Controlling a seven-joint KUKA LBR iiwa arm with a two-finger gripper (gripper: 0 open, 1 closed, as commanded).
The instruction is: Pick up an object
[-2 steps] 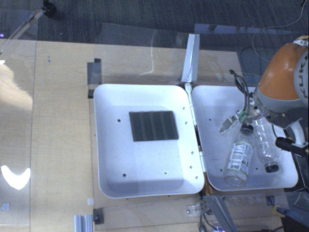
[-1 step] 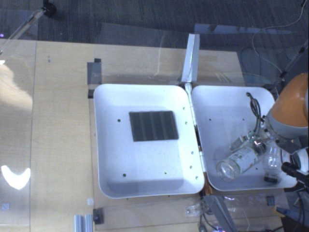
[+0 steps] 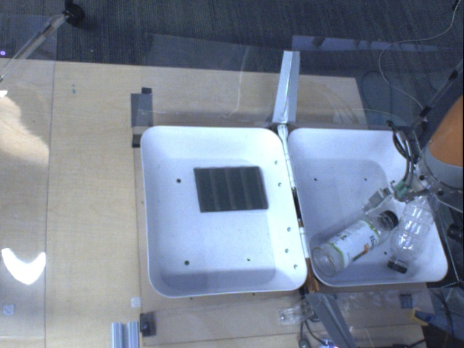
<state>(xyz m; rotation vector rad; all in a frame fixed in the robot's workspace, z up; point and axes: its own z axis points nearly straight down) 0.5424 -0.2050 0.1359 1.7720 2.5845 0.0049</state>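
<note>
A bottle (image 3: 354, 242) with a white and green label and a dark cap lies on its side in the right bin (image 3: 326, 158), its base towards the bin's front edge. A crumpled clear plastic bottle (image 3: 413, 227) lies just right of it. My gripper (image 3: 390, 194) reaches in from the right and sits low, directly above the dark cap end and at the clear bottle's upper left. The orange band of the arm (image 3: 446, 140) shows at the right edge. Nothing can be seen held in the gripper.
A dark grey ribbed rectangular pad (image 3: 230, 188) lies flat in the middle of the left bin (image 3: 167, 252). A small black piece (image 3: 396, 267) rests by the right bin's front right corner. Cables hang at the far right near the arm.
</note>
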